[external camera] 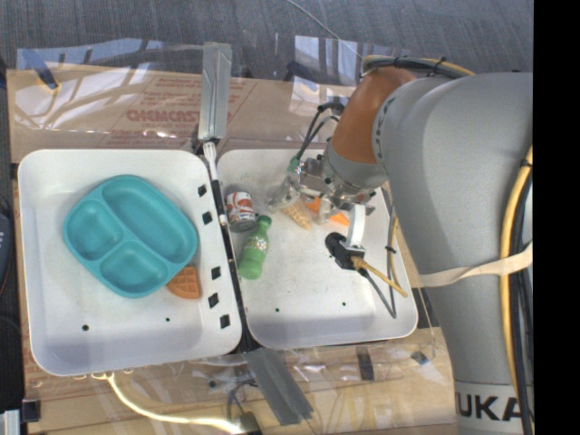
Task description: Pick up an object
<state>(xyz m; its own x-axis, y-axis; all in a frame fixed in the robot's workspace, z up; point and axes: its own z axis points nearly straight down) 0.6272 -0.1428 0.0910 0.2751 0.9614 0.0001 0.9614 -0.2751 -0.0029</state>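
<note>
My gripper (pixel 311 191) hangs low over the back of the right bin (pixel 308 320), under the orange-banded wrist. Just below it lie a tan ridged piece (pixel 298 214) and a small orange piece (pixel 337 217); whether either touches the gripper I cannot tell. A small can with a red label (pixel 240 208) lies by the bin's left wall. Beside it a green bottle (pixel 256 246) lies on its side, pointing toward the can.
The left bin (pixel 54 333) holds a teal divided plate (pixel 131 234) and a small orange waffle (pixel 184 285) at the plate's lower right edge. The arm's grey body covers the right bin's right side. A divider wall runs between the bins.
</note>
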